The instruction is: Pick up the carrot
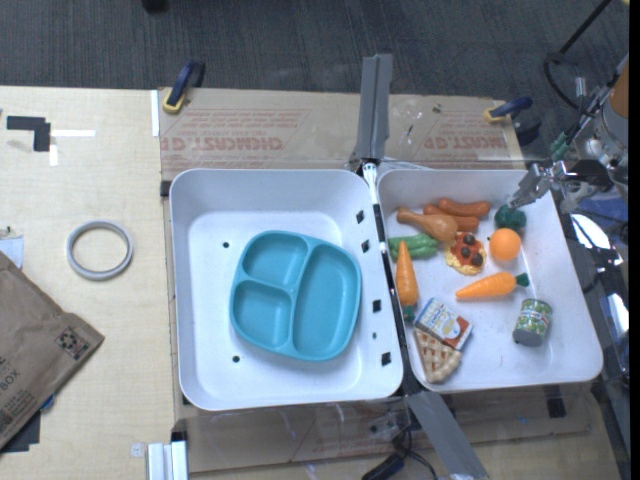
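Waffle [437,355], carrot [487,287], end effector [532,181] beyond.

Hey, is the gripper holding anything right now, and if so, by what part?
Nothing is held: the gripper sits at the right bin's far edge, away from both carrots.

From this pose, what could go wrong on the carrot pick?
1. Two carrots lie in the right bin: one carrot near the middle, another carrot along the left wall. The target is ambiguous.
2. The middle carrot sits close to the orange and the can; a descent slightly off could knock those instead.
3. The wall-side carrot lies against the bin wall and touches the green vegetable, leaving little finger room. The gripper hovers at the far rim.
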